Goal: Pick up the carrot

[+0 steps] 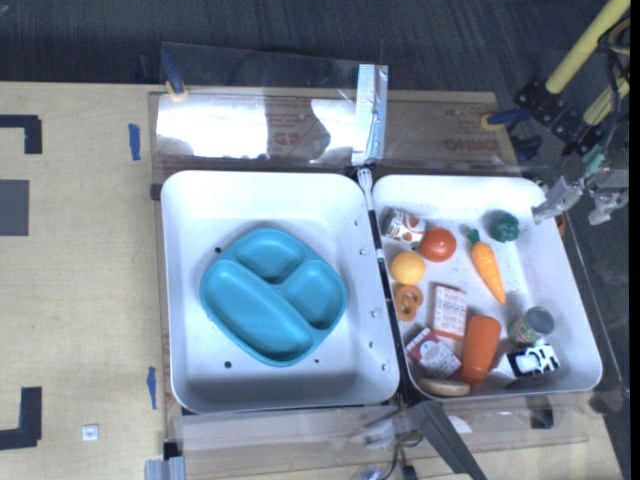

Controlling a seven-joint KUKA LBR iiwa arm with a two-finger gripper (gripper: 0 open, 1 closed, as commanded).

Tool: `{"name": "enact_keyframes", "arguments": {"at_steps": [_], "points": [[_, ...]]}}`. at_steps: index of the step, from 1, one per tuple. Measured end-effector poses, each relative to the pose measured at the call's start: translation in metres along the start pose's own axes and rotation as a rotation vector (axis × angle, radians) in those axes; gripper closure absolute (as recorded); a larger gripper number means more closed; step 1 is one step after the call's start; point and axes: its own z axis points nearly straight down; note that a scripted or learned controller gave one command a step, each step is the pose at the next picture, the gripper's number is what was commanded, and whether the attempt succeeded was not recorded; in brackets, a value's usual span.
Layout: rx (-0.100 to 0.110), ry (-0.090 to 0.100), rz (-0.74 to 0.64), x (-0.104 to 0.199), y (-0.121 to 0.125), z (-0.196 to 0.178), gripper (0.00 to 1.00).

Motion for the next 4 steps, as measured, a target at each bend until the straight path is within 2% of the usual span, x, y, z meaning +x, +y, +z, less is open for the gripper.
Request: {"name": "enact_keyframes", "arguments": {"at_steps": [1,2,3,4], "points": [[-0.005,-0.001,-0.03,0.018,-0.024,0.173,0.0],[-0.002,-0.001,-0.029,0.017,-0.025,0.167,1.0],[-0.012,-0.001,-0.054,0.088,0.035,0.059,1.0],[-0.007,-0.002,-0.056,0.087,0.035,0.054,1.0]]}}
